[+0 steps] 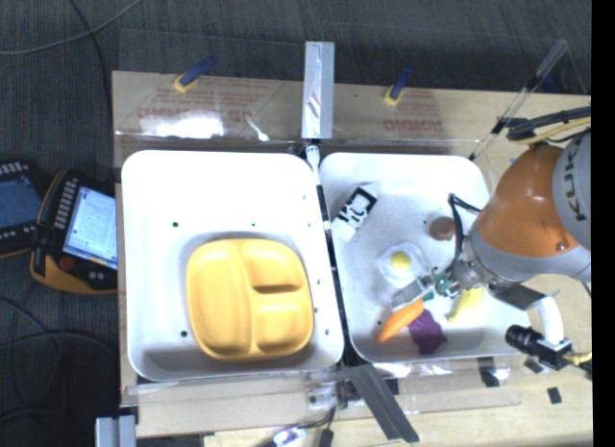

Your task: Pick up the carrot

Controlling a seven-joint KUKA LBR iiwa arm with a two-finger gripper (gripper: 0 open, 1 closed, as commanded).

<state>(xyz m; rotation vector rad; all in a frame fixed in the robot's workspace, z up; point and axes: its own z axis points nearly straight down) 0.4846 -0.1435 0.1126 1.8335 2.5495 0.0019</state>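
Observation:
The orange carrot (402,321) lies tilted near the front edge of the right bin (384,178), its upper end pointing right. My gripper (430,289) hangs low just above and to the right of the carrot's upper end, under the grey and orange wrist. Whether it touches the carrot cannot be told from this view.
A purple object (428,334) sits right beside the carrot, and a yellow piece (467,299) lies under the wrist. A fried egg toy (399,263), a brown round item (441,229) and a black-and-white card (354,211) lie farther back. The left bin (154,195) holds a yellow divided tray (252,297).

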